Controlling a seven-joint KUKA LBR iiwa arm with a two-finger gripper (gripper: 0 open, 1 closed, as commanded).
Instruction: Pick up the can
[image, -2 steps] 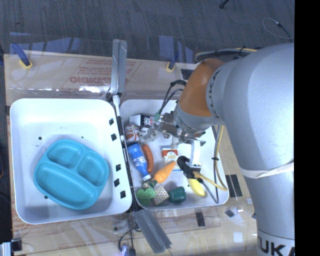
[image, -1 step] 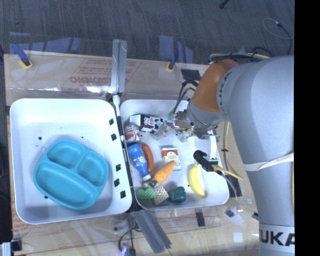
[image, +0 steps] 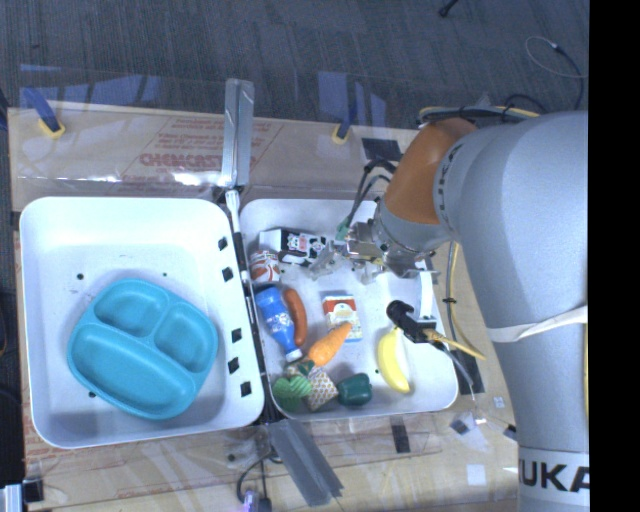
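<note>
Two white bins sit side by side on the tabletop. In the right bin (image: 440, 385), the can (image: 264, 268) rests by the wall next to the left bin, just above the blue bottle (image: 275, 318). It looks small, round, red and white. The gripper (image: 352, 245) hangs nearby; I cannot tell how its jaws stand. It should come straight down, clear of the bottle.

This is a robotics lab. A large grey industrial arm (image: 520, 250) with an orange band and its maker's lettering reaches over a worktop (image: 150, 140) covered in taped-down clear sheeting. Two shallow white bins (image: 40, 330) sit side by side along the worktop's middle, one holding a blue divided tray (image: 145, 345), the other a jumble of toy food (image: 330, 335). Loose cables (image: 555, 50) trail over grey carpet (image: 300, 40) beyond the worktop's far edge.
</note>
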